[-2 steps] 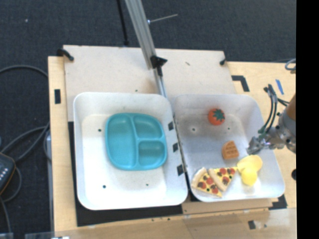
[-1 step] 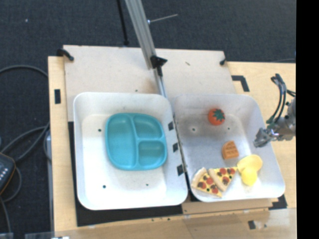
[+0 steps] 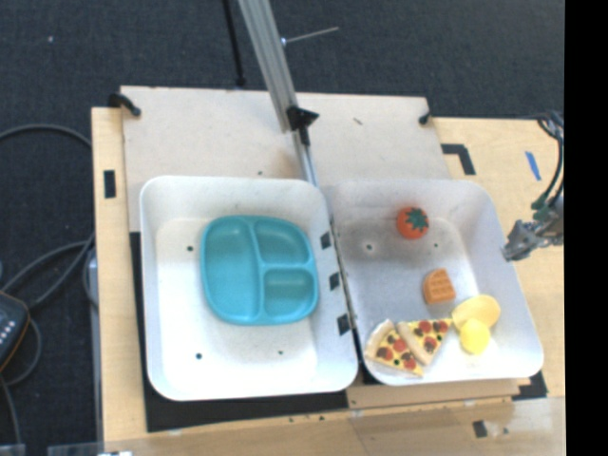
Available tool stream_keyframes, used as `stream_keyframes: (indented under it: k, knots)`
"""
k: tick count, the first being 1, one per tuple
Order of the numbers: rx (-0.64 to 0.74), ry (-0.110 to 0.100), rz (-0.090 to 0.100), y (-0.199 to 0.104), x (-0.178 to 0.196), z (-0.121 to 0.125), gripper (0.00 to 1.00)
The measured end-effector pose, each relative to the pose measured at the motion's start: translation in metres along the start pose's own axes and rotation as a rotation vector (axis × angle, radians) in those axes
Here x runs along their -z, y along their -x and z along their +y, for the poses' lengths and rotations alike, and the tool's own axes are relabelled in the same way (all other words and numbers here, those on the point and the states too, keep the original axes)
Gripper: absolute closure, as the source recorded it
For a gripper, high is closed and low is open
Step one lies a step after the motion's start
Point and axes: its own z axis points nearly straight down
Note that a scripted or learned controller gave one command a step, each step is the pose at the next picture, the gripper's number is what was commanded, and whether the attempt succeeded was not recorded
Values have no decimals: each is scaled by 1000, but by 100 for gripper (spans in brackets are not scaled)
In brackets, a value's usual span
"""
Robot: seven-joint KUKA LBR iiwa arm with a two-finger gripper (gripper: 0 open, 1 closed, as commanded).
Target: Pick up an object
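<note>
Toy foods lie in the right bin [image 3: 375, 202]: a red tomato [image 3: 412, 222] near the far wall, an orange ridged piece [image 3: 438, 286] nearer the middle, two yellow lemon pieces [image 3: 475, 321] touching each other, and two pizza slices [image 3: 408, 345] side by side at the near rim. My claw [image 3: 527, 238] hangs over that bin's right edge, apart from all of them; I cannot tell how wide it stands. The left bin [image 3: 161, 255] bears a blue divided plate [image 3: 258, 270].
</note>
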Motion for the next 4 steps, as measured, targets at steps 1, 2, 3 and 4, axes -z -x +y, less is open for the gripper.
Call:
stream_keyframes:
  k: [1,2,3,4]
  knots:
    - [1,-7,3,-44,-3,-8,100]
    - [3,-7,5,-103,-4,-11,100]
    - [2,-8,5,-151,-22,-5,100]
    - [3,-8,6,-195,-22,-7,100]
